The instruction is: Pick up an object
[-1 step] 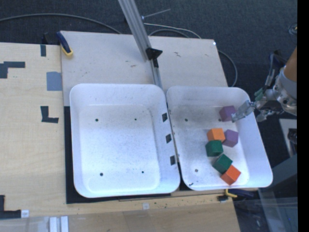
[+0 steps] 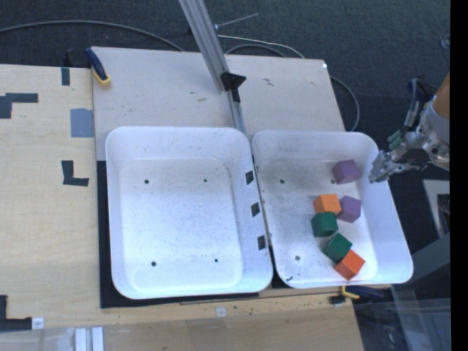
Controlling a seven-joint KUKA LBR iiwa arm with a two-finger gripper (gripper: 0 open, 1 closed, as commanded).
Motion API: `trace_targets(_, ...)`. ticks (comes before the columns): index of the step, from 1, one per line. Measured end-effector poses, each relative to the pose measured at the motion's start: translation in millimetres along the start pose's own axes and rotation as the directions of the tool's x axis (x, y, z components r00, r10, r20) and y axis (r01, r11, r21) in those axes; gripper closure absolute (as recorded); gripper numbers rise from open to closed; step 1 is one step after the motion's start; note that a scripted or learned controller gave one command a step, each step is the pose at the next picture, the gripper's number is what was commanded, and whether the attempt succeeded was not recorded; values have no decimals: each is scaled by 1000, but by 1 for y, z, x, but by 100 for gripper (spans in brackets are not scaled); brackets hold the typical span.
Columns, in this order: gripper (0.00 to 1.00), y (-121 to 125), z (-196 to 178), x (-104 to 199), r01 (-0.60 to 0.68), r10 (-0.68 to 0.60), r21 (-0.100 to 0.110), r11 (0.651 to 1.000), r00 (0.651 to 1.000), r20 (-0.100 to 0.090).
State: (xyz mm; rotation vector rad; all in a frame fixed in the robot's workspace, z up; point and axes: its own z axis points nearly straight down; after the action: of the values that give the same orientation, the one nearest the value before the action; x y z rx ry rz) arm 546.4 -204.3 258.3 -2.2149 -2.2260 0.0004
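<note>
Right now the gripper (image 2: pixel 382 168) hangs at the right bin's (image 2: pixel 296 143) right rim, middle right of the frame (whether it is open or closed, I cannot tell). Nearest is a purple block (image 2: pixel 345 171), just to its left.

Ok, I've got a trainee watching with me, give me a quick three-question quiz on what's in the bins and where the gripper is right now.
1. True or false: all the blocks lie in the right bin.
2. How many blocks are there, and in which colours?
3. Multiple choice: the gripper is A) over the left bin, B) at the right bin's far right rim, nearest the upper purple block, C) clamped on the lower orange block.

Key
1. True.
2. Six: two purple, two orange, two green.
3. B. No block shows between its fingers.
</note>
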Motion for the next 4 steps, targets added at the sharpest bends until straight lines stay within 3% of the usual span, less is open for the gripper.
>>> trace_targets(1, 0, 0, 0, 0, 0, 0, 1, 1000, 1000, 0)
trace_targets(2, 0, 22, 141, 40, -2, 2, -3, 1000, 1000, 2)
trace_targets(4, 0, 18, 146, 38, -3, 3, -28, 1000, 1000, 12)
